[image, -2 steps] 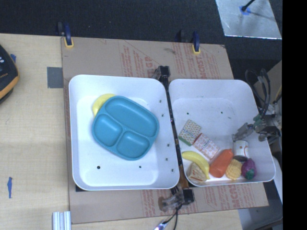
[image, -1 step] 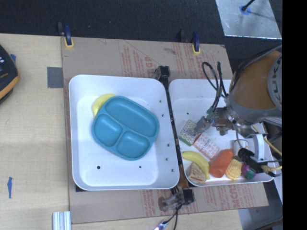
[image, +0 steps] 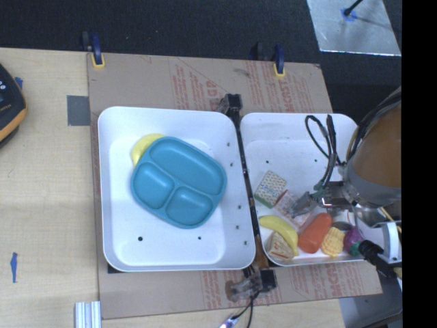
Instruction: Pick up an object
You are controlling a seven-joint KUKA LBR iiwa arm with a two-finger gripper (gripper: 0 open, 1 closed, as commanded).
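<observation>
A: Where is the gripper [image: 305, 206] sitting?
B: Low in the right bin [image: 287, 128], at the frame's right, its fingers spreading apart just above the toys and clamping nothing.
A: What is lying there?
B: A patterned block [image: 271, 187] left of the tips, a banana [image: 280, 229] and sandwich wedge [image: 278, 247] below, then a carrot [image: 315, 233], corn [image: 333, 241] and a purple piece [image: 354, 238].
A: The left bin [image: 123, 231]?
B: It is holding a blue tray [image: 179, 181] covering a yellow plate [image: 144, 146].

Camera view, single, fixed: we looked down at a slant from above the counter [image: 48, 183], at middle range, taking in both white bins [image: 109, 183] side by side; arm [image: 379, 152] entered from right.
</observation>
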